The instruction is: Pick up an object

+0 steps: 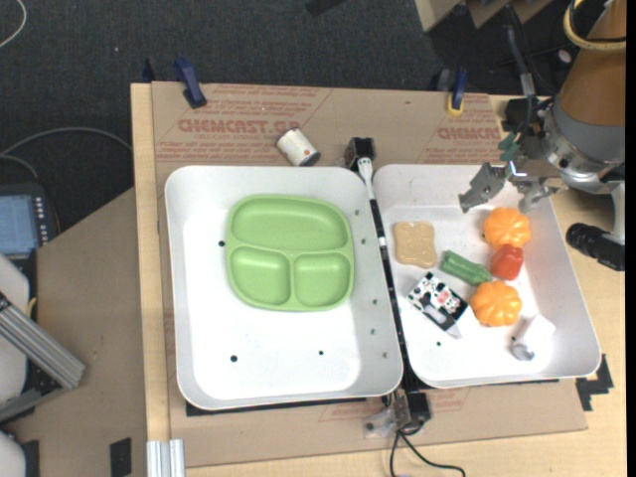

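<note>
Nearest the camera, a small grey metal piece (521, 346) lies in the right bin (566, 361), just beside 1 orange pumpkin (496, 303). A second pumpkin (507, 227) sits further back, under the gripper (502, 195), whose fingers (477, 192) hang released, grasping nothing. The left bin (189, 296) holds a green tray (290, 251).

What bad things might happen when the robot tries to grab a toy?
The gripper hovers by the upper orange pumpkin, which is round and might slip away. The red piece, green piece and lower pumpkin sit packed together, so a grab could bump or catch two.
</note>
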`<state>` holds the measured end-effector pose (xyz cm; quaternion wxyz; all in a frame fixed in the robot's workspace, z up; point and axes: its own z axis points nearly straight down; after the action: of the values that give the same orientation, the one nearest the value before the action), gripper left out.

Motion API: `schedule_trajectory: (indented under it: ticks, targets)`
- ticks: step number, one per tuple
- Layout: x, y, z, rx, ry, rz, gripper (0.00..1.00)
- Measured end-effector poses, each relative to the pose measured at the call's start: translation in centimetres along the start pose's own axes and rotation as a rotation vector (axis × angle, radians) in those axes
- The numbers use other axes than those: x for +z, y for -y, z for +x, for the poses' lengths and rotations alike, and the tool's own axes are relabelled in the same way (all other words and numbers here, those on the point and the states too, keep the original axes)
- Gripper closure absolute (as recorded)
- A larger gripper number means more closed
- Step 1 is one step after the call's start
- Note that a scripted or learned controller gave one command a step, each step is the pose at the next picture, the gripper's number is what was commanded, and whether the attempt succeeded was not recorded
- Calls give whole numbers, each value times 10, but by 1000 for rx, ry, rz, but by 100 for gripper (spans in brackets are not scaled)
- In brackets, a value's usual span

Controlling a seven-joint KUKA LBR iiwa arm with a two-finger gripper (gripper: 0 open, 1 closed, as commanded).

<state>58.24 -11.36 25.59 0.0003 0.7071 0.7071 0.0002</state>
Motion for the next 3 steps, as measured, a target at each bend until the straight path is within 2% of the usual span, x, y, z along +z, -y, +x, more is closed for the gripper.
schedule_trajectory:
  ticks: [1,2,3]
  targets:
    - [-171,1,67,-9,0,-21,0]
    - [-171,2,63,-2,2,-4,100]
    - [-121,-88,73,-3,2,-2,100]
